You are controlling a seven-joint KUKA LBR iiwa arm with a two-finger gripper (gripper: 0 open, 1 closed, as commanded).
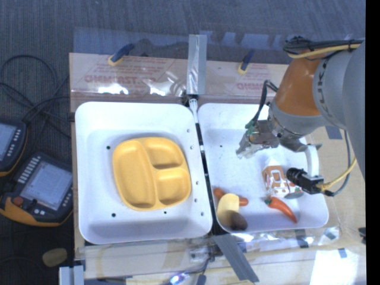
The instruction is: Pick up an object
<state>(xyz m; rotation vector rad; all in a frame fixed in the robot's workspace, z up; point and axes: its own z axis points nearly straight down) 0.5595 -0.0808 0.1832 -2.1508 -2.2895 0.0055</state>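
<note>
The arm (pixel 341 88) is a thick grey cylinder ending in a broad, glossy orange band (pixel 300 88) above the wrist. Below it sits a grey metal wrist block. Thin black cables loop beside the band, and a yellow cable trails nearby.

Dark grey carpet floor (pixel 178 8) surrounds the bench | black cables (pixel 29 94) trail at left | handheld control pendant (pixel 38 189) lies on the floor | clear plastic sheeting (pixel 148 79) clipped behind the bins

Smooth matt yellow plastic tray (pixel 152 172) in a glossy white bin (pixel 95 218).
</note>
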